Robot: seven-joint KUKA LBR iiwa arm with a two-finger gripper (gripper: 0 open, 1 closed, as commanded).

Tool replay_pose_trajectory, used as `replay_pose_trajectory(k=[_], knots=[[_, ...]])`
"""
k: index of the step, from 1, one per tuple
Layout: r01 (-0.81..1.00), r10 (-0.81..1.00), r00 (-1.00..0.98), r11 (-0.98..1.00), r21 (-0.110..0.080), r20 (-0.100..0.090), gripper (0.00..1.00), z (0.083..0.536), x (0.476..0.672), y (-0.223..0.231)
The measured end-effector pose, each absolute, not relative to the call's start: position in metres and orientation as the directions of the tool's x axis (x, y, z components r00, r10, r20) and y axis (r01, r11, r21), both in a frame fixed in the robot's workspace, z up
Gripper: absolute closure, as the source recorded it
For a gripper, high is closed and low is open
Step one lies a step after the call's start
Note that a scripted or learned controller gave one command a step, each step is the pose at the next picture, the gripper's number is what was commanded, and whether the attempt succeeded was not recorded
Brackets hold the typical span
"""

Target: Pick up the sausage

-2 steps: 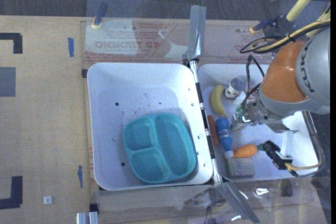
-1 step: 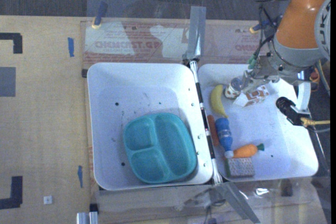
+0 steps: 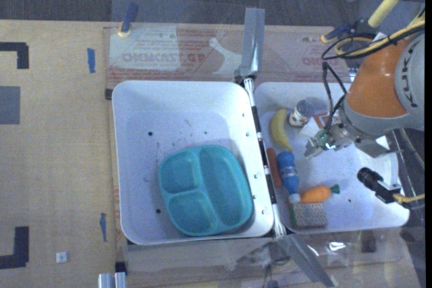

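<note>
The sausage (image 3: 272,166) is a thin reddish-brown stick. It lies lengthwise against the left wall of the right bin (image 3: 378,209), next to a blue bottle (image 3: 288,173). My gripper (image 3: 318,144) hangs over the middle of the right bin, to the right of the banana (image 3: 280,129) and well right of the sausage. Nothing can be seen held in it.
A small jar (image 3: 300,113) stands at the back of the right bin. A carrot (image 3: 316,194) and a grey sponge (image 3: 310,214) lie near its front. The left bin (image 3: 135,111) holds a teal divided plate (image 3: 204,189). Cables hang beside the arm.
</note>
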State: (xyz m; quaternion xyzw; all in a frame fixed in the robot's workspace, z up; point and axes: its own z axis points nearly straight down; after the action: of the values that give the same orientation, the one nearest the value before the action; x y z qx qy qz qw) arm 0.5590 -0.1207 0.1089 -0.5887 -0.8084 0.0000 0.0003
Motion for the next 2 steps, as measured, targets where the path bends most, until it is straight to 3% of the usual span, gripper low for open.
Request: replay_pose_trajectory(k=[1, 2], knots=[[0.842, 0.842, -0.54, 0.54, 0.012, -0.01, 1.0, 0.09, 0.504, -0.108], [0.843, 0.843, -0.538, 0.538, 0.003, -0.003, 1.0, 0.177, 0.546, -0.102]])
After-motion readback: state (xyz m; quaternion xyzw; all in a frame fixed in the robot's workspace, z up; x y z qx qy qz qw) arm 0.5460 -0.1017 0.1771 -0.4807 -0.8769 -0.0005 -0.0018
